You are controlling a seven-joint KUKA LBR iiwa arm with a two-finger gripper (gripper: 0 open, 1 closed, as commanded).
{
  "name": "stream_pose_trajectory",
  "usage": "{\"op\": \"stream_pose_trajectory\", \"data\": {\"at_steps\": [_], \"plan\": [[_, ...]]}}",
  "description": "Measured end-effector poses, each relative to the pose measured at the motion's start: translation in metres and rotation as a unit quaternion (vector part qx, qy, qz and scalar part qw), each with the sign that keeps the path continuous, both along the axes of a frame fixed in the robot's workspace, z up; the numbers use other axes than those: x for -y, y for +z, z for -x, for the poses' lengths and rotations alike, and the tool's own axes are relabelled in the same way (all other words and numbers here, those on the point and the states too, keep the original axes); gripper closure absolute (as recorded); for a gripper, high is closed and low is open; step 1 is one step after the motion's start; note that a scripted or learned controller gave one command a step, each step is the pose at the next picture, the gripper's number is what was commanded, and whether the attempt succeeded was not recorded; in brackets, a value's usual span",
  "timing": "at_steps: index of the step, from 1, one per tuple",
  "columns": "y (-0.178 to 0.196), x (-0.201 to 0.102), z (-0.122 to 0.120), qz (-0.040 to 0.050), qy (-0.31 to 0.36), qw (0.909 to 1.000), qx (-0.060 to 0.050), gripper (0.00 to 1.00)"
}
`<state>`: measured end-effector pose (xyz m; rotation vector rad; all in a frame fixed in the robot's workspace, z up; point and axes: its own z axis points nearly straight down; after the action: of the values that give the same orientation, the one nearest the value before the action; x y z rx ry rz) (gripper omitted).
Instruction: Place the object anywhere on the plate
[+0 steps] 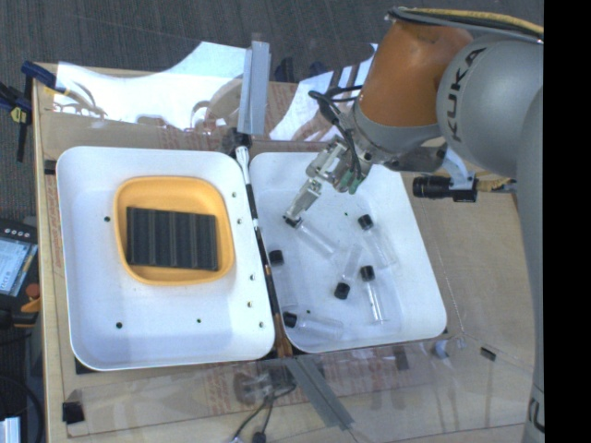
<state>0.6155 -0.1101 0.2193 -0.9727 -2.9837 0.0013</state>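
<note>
The pincer (294,218) hangs over the right bin's (420,284) upper-left part; I cannot tell its state. Clear tubes (371,293) lie scattered there. The yellow plate (171,195) sits in the left bin (83,321).

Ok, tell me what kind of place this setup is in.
Probably a robotics lab test bench: a KUKA arm reaches over two white bins, one holding a yellow plate, the other clear capped tubes, with loose cables around.
</note>
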Motion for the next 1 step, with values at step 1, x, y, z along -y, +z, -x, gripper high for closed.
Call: {"op": "stream_pose_trajectory", "data": {"at_steps": [1], "plan": [[-0.0055, -0.0001, -0.0179, 0.0004, 0.187, 0.9824, 0.003, 0.0]]}}
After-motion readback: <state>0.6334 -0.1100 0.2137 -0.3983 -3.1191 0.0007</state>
